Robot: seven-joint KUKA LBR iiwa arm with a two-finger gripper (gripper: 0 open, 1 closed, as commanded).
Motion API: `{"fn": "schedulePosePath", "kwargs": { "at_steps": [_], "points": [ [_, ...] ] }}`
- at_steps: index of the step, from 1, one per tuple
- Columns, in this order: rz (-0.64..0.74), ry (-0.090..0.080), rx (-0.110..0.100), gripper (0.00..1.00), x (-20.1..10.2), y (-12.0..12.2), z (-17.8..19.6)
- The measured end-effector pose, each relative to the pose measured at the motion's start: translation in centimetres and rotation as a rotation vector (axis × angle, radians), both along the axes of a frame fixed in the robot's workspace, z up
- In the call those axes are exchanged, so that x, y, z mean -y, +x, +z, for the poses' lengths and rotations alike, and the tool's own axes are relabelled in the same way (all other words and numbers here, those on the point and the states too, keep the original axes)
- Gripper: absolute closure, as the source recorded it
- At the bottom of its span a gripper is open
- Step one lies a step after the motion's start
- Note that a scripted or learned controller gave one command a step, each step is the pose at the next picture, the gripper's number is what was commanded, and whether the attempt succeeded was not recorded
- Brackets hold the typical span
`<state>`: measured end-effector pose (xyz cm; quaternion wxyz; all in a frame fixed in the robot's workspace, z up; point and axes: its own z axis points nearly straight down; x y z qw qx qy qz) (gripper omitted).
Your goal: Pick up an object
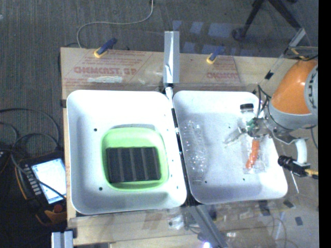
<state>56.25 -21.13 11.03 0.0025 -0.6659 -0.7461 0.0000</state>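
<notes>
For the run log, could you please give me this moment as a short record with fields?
left bin: white bin holding a green tray with a dark ribbed insert
right bin: white bin holding a clear plastic bottle near its left wall and an orange item in clear wrap near its right side
arm: reaches in from the right, orange band above the wrist
gripper: gripper low over the right bin, just above the orange item
grasp: cannot tell

Tray (135,161) in left bin (83,138); bottle (194,146) in right bin (217,187)
</notes>
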Motion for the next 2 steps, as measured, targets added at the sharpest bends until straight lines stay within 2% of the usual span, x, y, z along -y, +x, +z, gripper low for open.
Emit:
{"fn": "schedulePosePath", "kwargs": {
  "at_steps": [1,2],
  "points": [
    [0.107,0.008,0.015,0.0,0.1,-0.6,-1.5],
    [0.027,-0.001,0.004,0.0,-0.9,-7.8,1.2]
  ]
}}
